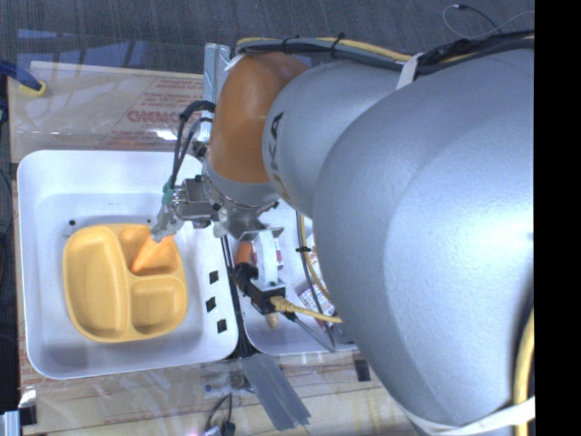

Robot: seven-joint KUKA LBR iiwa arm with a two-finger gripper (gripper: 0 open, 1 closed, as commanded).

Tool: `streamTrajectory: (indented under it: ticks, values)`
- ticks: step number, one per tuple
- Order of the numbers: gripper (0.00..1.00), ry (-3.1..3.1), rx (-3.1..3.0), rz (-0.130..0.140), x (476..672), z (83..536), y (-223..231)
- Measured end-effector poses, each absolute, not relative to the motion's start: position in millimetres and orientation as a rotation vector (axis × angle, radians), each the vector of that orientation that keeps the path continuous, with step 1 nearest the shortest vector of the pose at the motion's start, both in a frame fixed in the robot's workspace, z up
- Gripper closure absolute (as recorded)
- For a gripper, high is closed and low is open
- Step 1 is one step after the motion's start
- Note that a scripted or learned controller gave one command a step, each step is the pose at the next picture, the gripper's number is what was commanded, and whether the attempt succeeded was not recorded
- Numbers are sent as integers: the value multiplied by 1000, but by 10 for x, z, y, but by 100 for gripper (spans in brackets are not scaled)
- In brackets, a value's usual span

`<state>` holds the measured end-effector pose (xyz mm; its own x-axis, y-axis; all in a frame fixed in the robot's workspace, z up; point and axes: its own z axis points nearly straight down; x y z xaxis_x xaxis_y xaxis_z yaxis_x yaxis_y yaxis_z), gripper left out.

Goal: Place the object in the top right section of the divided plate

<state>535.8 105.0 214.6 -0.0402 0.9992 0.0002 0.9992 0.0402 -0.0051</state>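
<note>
Divided plate (109,289): yellow, seated in left white bin (36,243) | Object (156,256): orange wedge, lodged in the plate's upper right section | Gripper (166,223): poised at the plate's upper right edge, just above the wedge; jaws' state cannot be told | Arm (399,207): grey, orange-banded, extended right of the plate.

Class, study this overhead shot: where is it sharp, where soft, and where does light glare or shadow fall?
Camera view: the huge grey metal arm is near the lens and soft-edged; the yellow divided plastic plate and orange wedge-shaped object are fairly crisp; the shallow white left bin looks bright, with soft shadow around the plate.
</note>
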Motion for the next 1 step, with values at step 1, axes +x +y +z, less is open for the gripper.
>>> streamTrajectory:
  ticks: [1]
  values:
    - [100,-2271,-2162,11,5354,2234,1069]
